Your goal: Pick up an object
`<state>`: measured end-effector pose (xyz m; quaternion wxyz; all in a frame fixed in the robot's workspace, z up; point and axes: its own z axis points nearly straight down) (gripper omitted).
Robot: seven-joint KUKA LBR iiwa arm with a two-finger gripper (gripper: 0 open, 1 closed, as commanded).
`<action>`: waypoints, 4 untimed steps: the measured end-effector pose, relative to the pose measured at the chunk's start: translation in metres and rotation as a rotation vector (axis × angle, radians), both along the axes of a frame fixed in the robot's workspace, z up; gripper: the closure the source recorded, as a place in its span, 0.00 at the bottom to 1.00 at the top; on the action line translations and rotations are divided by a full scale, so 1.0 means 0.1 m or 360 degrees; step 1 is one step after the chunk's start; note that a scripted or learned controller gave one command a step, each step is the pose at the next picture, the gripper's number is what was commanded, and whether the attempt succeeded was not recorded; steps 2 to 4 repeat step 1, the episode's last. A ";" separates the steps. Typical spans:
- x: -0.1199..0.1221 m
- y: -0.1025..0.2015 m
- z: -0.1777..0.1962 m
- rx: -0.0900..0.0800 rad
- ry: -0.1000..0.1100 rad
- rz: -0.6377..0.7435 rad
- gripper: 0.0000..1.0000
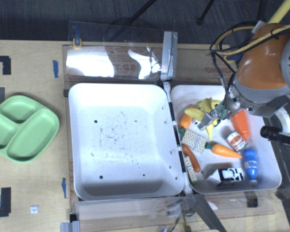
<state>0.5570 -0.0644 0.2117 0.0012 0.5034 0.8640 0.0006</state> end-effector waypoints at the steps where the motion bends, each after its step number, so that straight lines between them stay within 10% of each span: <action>1: 0.28 0.04 -0.27 -0.0001 -0.0003 0.0206 1.00; 4: 0.28 0.04 -0.27 -0.0001 -0.0003 0.0206 1.00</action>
